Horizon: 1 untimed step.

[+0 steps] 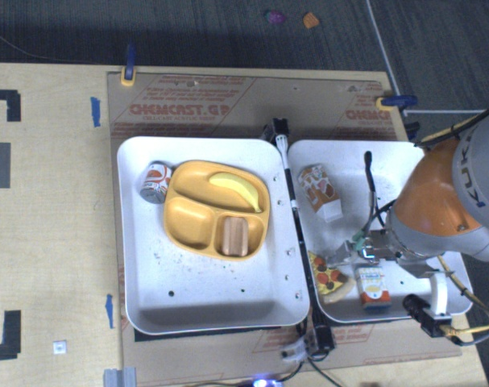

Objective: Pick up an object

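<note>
The right bin (350, 158) holds a brown-and-white snack packet (320, 190) near its back left, a pizza slice (328, 279) at its front left and a small white-and-orange carton (374, 287) at the front. My gripper (350, 251) is low over this bin. It sits just above and right of the pizza slice and just behind the carton. The grey wrist and orange band (437, 196) hide the bin's right half. I see nothing held in the gripper.
In the left bin (212, 297) lies a yellow divided plate (188, 220) with a banana (234, 189) and a brown bun-like piece (234, 236). A crushed can (155, 181) rests by the plate's back left. A black ridge (292, 208) separates the bins.
</note>
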Tool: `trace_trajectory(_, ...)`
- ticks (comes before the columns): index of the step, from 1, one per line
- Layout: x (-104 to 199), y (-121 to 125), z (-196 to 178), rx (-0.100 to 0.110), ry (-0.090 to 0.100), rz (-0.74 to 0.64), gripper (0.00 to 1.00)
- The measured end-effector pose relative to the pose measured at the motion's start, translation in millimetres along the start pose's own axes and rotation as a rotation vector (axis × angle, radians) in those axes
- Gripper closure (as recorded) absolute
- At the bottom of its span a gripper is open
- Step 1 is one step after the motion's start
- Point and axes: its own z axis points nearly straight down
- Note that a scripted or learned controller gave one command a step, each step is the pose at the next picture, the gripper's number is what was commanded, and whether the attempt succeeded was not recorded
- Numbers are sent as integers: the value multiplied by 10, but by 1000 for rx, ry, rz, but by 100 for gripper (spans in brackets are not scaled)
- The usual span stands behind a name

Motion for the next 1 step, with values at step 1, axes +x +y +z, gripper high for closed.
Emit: trace_trajectory(1, 5, 0, 0, 0, -1, 1, 0)
